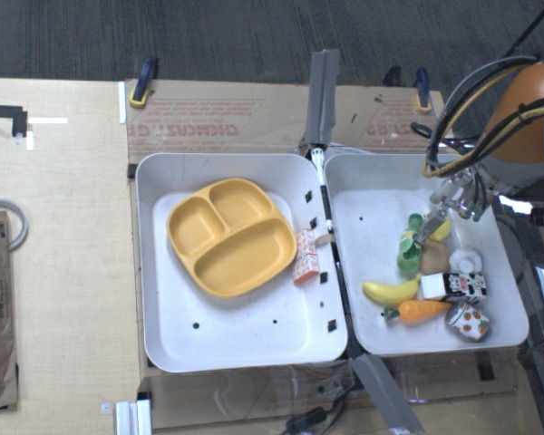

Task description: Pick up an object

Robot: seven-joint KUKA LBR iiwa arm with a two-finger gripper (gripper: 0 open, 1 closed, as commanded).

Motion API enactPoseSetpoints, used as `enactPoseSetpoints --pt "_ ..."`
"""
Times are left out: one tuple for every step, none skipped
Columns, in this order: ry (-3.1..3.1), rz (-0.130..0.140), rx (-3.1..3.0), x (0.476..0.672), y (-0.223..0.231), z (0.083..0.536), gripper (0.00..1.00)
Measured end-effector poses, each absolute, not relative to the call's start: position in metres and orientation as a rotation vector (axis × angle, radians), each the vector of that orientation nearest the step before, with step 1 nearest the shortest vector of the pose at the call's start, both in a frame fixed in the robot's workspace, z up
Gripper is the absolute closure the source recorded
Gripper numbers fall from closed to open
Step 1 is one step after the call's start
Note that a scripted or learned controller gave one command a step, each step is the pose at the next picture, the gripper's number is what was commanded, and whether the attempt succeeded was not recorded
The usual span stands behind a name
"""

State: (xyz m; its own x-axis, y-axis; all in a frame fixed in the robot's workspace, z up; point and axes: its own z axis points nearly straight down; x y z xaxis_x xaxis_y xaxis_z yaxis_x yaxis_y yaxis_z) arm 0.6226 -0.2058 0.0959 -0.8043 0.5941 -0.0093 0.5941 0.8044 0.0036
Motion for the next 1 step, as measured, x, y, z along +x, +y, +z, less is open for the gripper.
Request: enactPoseSetpoints --pt "2.971 0.002 0.978 0.6241 -0.2058 0.1067 1.00"
